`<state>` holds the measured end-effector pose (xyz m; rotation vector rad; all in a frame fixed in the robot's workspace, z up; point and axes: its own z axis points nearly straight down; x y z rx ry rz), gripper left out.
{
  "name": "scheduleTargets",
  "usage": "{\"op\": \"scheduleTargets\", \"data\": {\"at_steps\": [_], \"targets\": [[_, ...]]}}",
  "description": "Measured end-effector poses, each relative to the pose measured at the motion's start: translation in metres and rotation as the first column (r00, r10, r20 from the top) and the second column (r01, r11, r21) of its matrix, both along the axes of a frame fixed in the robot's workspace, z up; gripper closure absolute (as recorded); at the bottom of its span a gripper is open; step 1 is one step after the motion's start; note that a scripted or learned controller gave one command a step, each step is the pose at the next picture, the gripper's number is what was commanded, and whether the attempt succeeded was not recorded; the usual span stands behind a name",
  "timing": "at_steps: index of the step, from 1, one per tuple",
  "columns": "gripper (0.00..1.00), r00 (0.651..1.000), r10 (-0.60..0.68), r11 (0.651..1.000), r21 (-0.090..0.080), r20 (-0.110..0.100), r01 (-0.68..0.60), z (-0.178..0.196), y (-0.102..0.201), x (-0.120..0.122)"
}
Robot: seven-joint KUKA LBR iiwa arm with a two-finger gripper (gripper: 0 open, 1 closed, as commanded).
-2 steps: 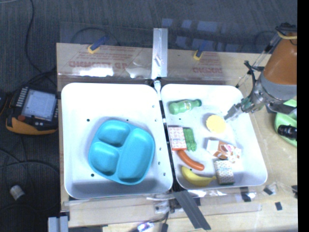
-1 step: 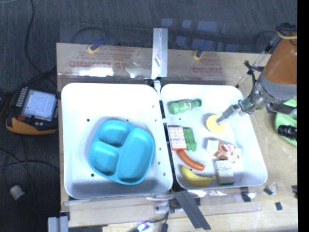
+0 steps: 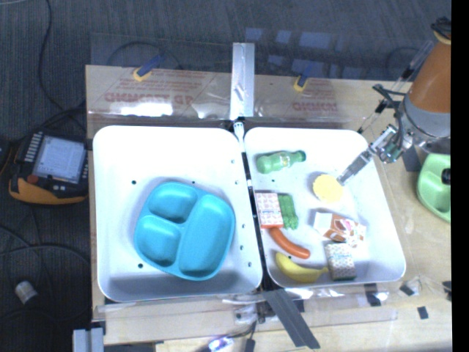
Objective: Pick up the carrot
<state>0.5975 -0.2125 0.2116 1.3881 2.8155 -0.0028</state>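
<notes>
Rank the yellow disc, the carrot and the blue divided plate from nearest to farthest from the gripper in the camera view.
1. Yellow disc, right bin, just beside the gripper.
2. Carrot, right bin, lower down above the banana.
3. Blue divided plate, left bin.

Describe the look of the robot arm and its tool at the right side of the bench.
The arm has a broad orange band with a grey section below it toward the wrist, and a darker cap at the top edge of the picture. Thin dark cables run beside the wrist. The tool is slim, metallic grey and dark, tapering to a narrow tip; its fine detail is too small to make out.
</notes>
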Motion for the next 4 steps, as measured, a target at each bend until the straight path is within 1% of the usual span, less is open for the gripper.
{"op": "scheduleTargets", "data": {"at_steps": [1, 2, 3, 4], "targets": [[0.0, 0.95, -0.312, 0.95, 0.003, -0.002, 0.312, -0.036, 0.024, -0.008], [0.0, 1.0, -0.022, 1.0, -0.001, 0.0, 0.022, -0.026, -0.011, 0.024], [0.0, 0.997, 0.08, 0.997, 0.002, -0.002, -0.08, -0.052, 0.019, -0.016], [0.0, 0.989, 0.146, 0.989, 0.001, 0.001, -0.146, -0.039, 0.044, 0.03]]}}
